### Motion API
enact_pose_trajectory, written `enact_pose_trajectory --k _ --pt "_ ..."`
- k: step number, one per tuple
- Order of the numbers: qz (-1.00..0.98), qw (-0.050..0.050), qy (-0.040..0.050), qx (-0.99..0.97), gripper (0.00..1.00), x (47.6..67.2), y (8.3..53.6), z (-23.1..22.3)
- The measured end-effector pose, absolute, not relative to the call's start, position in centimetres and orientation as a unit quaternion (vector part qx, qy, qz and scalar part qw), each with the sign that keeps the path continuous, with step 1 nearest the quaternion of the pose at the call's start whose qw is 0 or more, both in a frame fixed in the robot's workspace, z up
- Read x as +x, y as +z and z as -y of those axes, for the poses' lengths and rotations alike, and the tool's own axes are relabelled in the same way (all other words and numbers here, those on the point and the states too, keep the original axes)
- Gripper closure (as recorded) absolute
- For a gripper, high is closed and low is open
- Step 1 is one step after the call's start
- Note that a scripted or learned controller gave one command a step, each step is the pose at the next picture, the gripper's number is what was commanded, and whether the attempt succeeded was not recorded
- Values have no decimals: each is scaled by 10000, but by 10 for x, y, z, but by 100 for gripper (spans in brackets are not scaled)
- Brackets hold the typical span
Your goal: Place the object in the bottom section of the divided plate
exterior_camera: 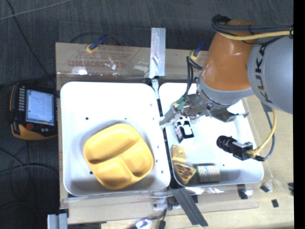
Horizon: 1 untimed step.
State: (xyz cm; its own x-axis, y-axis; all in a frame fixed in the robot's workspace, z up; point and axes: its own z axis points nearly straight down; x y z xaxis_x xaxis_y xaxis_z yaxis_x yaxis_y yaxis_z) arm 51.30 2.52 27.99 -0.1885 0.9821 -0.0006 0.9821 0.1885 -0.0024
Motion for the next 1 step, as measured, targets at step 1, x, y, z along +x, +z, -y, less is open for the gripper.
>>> enact_pose_trajectory --k 1 --pt "7418 8 12 -6706 0 506 257 -68"
